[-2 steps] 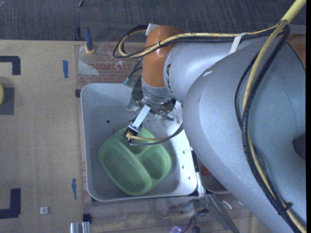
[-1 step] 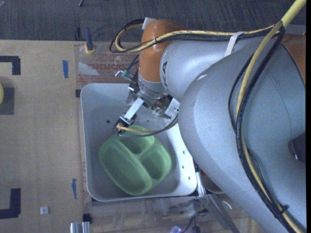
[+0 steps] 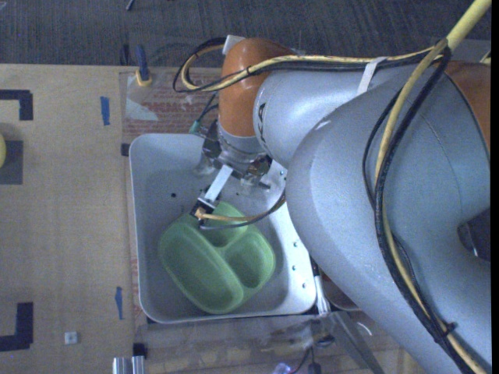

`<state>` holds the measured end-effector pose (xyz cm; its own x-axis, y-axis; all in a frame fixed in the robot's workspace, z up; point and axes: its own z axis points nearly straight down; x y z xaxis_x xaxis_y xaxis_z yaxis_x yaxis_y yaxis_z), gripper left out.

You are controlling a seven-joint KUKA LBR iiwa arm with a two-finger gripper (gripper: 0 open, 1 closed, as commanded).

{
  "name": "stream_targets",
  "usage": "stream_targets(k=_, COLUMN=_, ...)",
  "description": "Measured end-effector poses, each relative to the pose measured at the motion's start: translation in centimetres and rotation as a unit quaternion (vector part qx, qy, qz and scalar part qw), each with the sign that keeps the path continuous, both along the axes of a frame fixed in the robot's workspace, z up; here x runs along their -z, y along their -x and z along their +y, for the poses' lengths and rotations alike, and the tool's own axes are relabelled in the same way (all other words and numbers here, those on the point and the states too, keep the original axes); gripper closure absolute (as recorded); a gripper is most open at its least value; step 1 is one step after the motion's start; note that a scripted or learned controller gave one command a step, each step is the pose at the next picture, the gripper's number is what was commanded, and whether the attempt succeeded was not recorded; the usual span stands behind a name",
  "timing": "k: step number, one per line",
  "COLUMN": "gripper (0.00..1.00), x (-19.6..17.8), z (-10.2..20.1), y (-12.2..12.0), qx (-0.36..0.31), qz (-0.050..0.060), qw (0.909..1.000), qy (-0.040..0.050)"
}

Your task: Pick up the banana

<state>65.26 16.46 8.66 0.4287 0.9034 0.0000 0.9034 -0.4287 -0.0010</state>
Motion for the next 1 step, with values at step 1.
stream_targets(k=1, gripper=0.00, x=-13.43, z=0.84, y=0.01, qx=0.011, qz=0.000, qw=0.9999, qy=0.0001)
